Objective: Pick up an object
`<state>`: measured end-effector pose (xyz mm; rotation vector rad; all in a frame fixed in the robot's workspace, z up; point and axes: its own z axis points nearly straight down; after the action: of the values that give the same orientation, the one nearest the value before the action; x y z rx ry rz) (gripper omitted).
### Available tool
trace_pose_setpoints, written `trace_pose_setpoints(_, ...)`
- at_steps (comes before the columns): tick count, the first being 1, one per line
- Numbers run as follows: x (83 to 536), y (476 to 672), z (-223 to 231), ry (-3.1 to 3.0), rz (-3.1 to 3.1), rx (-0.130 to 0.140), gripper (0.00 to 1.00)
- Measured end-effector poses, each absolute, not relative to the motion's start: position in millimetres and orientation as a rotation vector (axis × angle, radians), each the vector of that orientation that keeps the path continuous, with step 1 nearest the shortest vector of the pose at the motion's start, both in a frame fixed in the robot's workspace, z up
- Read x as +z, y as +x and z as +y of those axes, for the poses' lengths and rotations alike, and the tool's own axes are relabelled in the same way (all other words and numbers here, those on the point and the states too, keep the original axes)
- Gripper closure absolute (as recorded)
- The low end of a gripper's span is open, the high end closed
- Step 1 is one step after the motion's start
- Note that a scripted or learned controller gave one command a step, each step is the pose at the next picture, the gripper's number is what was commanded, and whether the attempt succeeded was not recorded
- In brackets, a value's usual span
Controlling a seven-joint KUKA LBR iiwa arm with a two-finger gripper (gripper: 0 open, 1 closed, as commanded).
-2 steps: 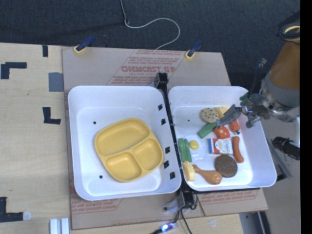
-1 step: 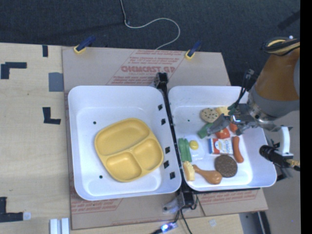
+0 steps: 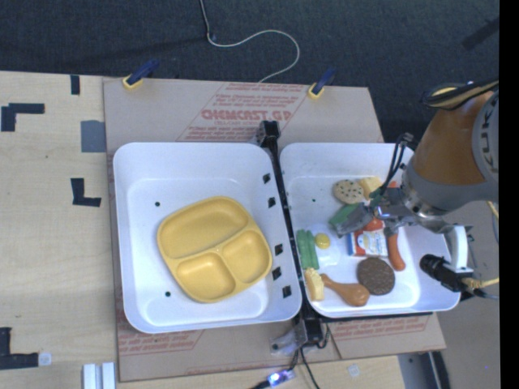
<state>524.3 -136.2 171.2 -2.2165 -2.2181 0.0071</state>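
I read red print on the cardboard sheet (image 3: 243,112) under the bins, something like "CHEMCAST" with more letters after it, too blurred for me to be sure. The red, white and blue packet (image 3: 369,241) in the right bin (image 3: 324,164) carries a label I cannot make out. My end effector (image 3: 381,217) sits low over the right bin, just above that packet and touching or nearly touching the dark green piece (image 3: 347,215); I cannot tell from here whether it is open, closed or gripping anything. Taking the packet as my landmark: the speckled cookie (image 3: 349,190) lies beyond it toward the far wall, the orange carrot (image 3: 396,254) just to its right, the round brown patty (image 3: 376,275) just in front of it, the drumstick (image 3: 345,289) in front and to the left, the small yellow piece (image 3: 323,241) and the green pod (image 3: 306,248) to its left. The left bin (image 3: 134,164) holds a yellow divided plate (image 3: 213,248). Both bins rest on the cardboard over the wooden tabletop (image 3: 49,241).
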Motion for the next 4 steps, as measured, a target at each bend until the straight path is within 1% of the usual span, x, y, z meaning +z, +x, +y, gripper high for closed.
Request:
trace_pose_setpoints(1,120.2,528.6,-127.3,-2.215,-2.218,0.007,0.00)
trace_pose_setpoints(2,86.7,530.0,-130.2,-2.229,-2.226,0.003,0.00)
trace_pose_setpoints(3,99.7,532.1,-129.3,-2.229,-2.229,-0.004,1.00)
trace_pose_setpoints(4,161.3,528.7,-131.1,-2.222,-2.225,-0.002,1.00)
